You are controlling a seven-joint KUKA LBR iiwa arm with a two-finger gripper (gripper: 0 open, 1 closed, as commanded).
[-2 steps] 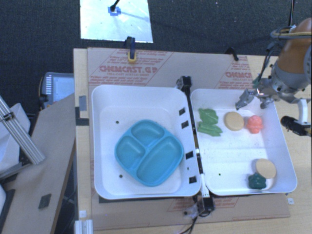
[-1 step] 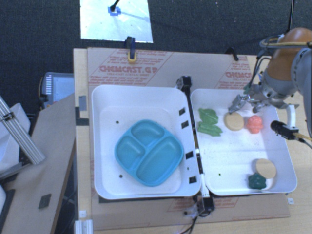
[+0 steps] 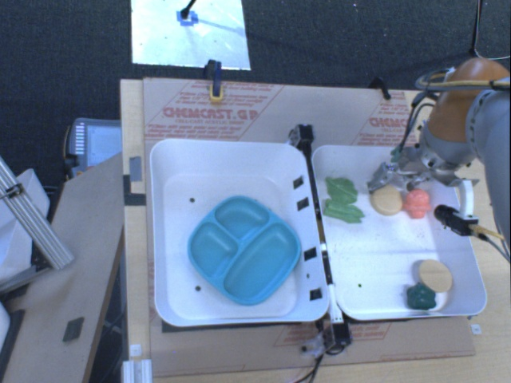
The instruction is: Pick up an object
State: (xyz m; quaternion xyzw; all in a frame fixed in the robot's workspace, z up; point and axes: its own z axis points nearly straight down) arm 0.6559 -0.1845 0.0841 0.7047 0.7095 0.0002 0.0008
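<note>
The gripper (image 3: 393,180) hangs low in the right bin (image 3: 383,294), near its far side. Its tips sit just over a tan round piece (image 3: 387,202), with a pink-red piece (image 3: 417,203) right beside it. A green leafy piece (image 3: 343,198) lies left of these. At the near right corner of that bin sit a tan disc (image 3: 435,274) and a dark green lump (image 3: 421,296). Nothing shows between the fingers.
In the left bin (image 3: 172,214) lies a blue divided plate (image 3: 243,248). A black clip strip (image 3: 311,222) runs along the seam between the bins. The arm (image 3: 467,110) enters from the right, above the right bin's far corner.
</note>
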